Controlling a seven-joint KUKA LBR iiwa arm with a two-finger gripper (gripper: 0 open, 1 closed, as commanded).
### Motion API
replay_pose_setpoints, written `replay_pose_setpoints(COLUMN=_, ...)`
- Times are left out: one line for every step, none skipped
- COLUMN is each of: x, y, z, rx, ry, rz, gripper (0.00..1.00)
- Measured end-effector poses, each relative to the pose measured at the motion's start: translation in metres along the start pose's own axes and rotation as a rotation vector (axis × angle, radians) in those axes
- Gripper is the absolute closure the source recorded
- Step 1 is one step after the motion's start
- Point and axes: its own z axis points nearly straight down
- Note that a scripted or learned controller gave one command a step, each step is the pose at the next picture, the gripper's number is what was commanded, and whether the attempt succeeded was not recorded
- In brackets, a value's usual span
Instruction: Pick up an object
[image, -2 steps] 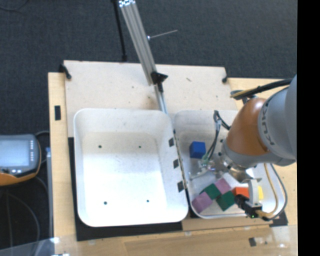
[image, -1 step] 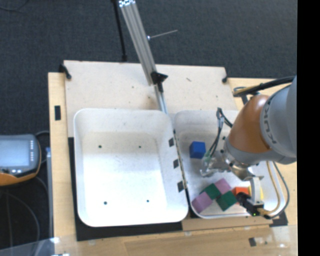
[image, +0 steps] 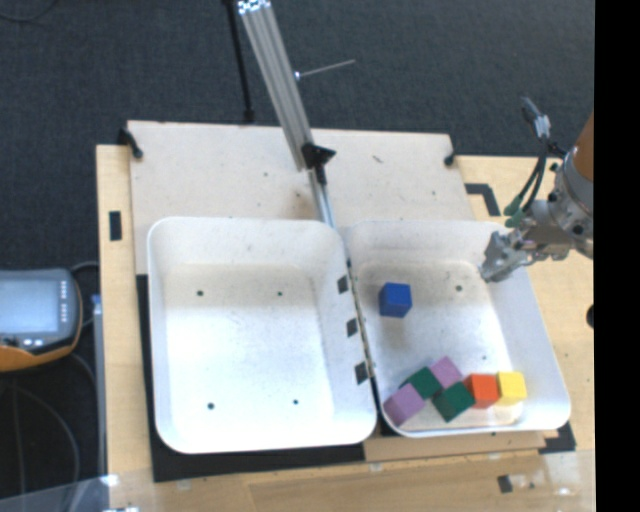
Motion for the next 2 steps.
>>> replay_pose_setpoints(x=-0.085, y=0.049, z=-0.089, rx=0.000, ry=-0.006, rz=0.007, gripper=1.00)
replay_pose_setpoints(x=-0.039, y=0.101, z=-0.110, rx=0.005, ry=-0.001, rz=-0.003, gripper=1.00)
